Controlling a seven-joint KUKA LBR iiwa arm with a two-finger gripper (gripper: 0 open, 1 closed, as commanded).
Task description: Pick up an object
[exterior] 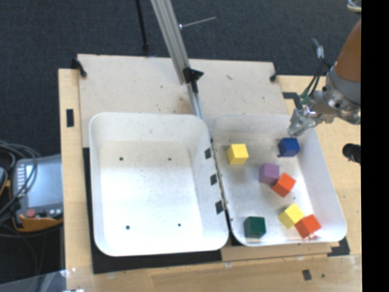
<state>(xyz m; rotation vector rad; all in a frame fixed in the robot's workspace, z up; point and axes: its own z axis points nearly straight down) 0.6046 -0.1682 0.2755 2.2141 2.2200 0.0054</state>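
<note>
As blue cube (289,146) sits nearest to gripper (298,125), it looks like likely target: near back of right bin (325,181), just below fingertips, maybe touching them, view too blurred to decide. Cube seems small, light, rigid, smooth faces; best hold across two opposite flat sides. Whether claw is open or closed cannot tell; nothing seen held. Purple cube (268,173), orange cube (283,185) near. Left bin (97,163) well apart.

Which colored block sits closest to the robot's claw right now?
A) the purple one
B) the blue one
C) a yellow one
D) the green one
B: the blue block lies just below the gripper near the top of the right bin; the others lie farther off.
</note>
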